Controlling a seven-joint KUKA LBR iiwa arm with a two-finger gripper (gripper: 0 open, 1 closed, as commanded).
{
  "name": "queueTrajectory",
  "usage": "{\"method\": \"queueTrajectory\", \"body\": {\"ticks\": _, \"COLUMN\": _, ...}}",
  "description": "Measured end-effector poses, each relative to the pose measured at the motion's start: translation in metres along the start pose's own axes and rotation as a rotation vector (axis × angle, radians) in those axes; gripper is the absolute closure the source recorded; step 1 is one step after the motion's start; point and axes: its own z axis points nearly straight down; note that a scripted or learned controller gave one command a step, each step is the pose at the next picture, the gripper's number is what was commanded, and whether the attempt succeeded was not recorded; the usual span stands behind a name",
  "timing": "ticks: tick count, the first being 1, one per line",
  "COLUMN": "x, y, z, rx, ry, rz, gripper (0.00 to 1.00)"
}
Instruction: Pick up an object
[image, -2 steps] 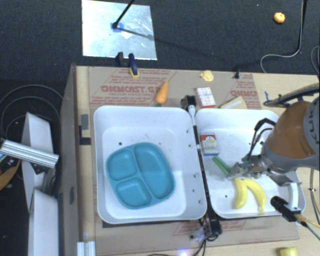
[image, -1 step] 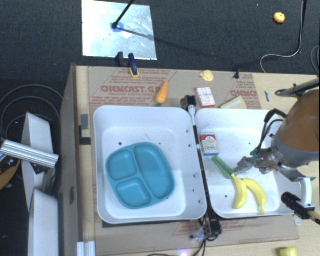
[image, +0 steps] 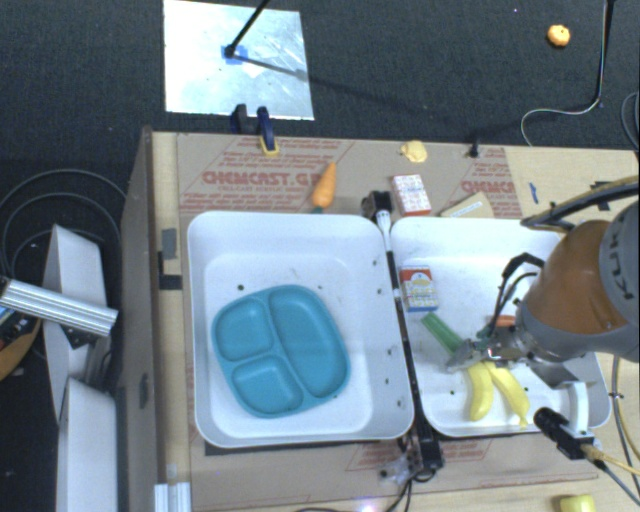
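While the gripper (image: 468, 357) hangs low in the right bin (image: 455, 232), just above 2 bananas (image: 494, 390), I cannot tell whether it is open or closed.

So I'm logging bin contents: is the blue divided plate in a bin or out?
In: the blue plate lies flat inside the left bin.
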Motion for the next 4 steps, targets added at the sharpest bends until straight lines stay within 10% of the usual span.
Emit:
{"method": "queueTrajectory", "body": {"ticks": 1, "x": 0.001, "y": 0.001, "z": -0.014, "rx": -0.003, "ry": 0.0, "rz": -0.003, "gripper": 1.0}}
{"method": "queueTrajectory", "body": {"ticks": 2, "x": 0.014, "y": 0.003, "z": -0.131, "rx": -0.013, "ry": -0.002, "rz": -0.007, "gripper": 1.0}}
{"method": "queueTrajectory", "body": {"ticks": 3, "x": 0.059, "y": 0.043, "z": -0.126, "rx": -0.003, "ry": 0.001, "rz": -0.011, "gripper": 1.0}}
{"method": "queueTrajectory", "body": {"ticks": 4, "x": 0.066, "y": 0.031, "z": -0.124, "rx": 0.001, "ry": 0.0, "rz": -0.006, "gripper": 1.0}}
